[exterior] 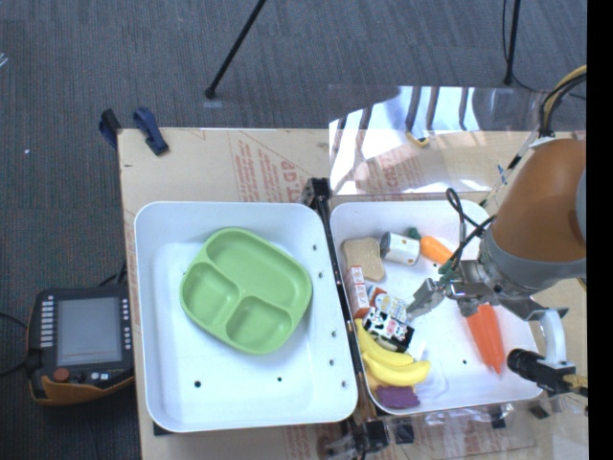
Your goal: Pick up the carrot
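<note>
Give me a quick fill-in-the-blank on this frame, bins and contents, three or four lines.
1. The green divided plate lies in the ____ bin as the camera sees it.
2. The bananas in the right bin are ____ in colour.
3. The carrot lies on the bin floor just ____ the gripper as the camera sees it.
4. The plate has ____ compartments.

Missing words: left; yellow; right of; three

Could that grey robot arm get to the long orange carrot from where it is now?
Probably yes: the long orange carrot lies uncovered on the right white bin's floor, just beside the gripper, with nothing resting on it.
</note>
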`<state>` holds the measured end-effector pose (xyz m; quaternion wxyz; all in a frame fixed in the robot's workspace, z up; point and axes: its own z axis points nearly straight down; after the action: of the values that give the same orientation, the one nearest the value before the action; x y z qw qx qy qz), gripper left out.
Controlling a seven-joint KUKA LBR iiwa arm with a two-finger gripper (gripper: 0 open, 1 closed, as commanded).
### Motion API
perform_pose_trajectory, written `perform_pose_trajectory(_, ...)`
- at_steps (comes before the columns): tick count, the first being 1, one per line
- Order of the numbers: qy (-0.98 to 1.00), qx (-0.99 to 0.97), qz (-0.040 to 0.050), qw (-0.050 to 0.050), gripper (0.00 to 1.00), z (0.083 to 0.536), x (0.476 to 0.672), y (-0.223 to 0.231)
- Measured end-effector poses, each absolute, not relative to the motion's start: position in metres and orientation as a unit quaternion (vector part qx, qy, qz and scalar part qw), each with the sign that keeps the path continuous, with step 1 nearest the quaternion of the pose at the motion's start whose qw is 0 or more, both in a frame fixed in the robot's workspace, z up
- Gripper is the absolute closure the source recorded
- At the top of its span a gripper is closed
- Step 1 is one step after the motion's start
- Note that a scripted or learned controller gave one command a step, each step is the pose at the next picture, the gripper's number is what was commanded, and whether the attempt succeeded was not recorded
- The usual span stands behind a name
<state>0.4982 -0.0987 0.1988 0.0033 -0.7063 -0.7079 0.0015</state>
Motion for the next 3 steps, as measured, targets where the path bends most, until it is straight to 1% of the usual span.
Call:
perform_pose_trajectory(1, -0.698, -0.716, 0.0015, 0.001, 0.0, 0.189, 0.534, -0.188)
perform_pose_trajectory(2, -0.658, -0.753, 0.0004, 0.003, 0.0, 0.085, 0.602, -0.198)
perform_pose_trajectory(3, -0.658, -0.753, -0.0004, 0.003, 1.0, 0.096, 0.603, -0.198)
